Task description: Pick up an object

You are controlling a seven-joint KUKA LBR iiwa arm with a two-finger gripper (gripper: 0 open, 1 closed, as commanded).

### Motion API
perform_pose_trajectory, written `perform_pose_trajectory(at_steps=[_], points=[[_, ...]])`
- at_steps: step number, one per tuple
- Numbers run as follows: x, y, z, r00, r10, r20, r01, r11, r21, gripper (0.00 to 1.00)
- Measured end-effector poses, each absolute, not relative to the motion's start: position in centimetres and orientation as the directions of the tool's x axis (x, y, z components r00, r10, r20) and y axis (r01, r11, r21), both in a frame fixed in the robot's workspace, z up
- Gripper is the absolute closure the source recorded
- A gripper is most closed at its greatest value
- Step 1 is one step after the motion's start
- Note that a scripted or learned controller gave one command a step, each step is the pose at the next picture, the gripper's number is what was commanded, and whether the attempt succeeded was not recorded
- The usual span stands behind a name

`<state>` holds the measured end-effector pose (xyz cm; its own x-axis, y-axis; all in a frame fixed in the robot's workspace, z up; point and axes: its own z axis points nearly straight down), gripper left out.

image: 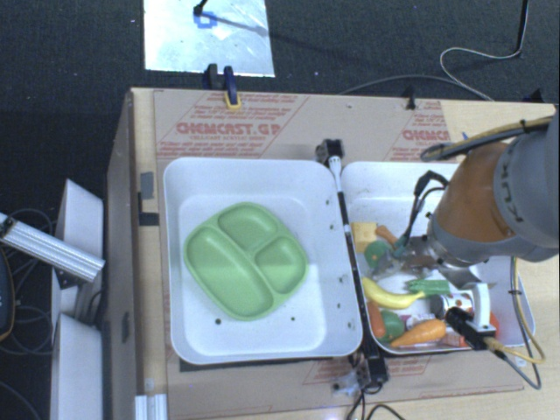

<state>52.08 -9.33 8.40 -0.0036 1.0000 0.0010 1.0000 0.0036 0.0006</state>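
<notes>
My gripper is down in the right bin, among a heap of toy food. Close to its left lie a green round piece, an orange piece and a yellow block. A yellow banana lies just below the gripper, with a green pod-shaped piece to its right. An orange carrot and a red and green piece rest by the bin's near wall. The arm's wrist hides what is under the gripper.
The left bin holds a green divided plate. A ridge separates the two bins. The arm's orange band and grey body cover the right bin's right half. Cardboard lines the bench behind the bins.
</notes>
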Motion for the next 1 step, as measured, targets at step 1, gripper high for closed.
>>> perform_pose_trajectory(at_steps=[1], points=[[53.77, -11.13, 8.45, -0.002, 1.000, 0.000, 1.000, 0.002, 0.002, 0.00]])
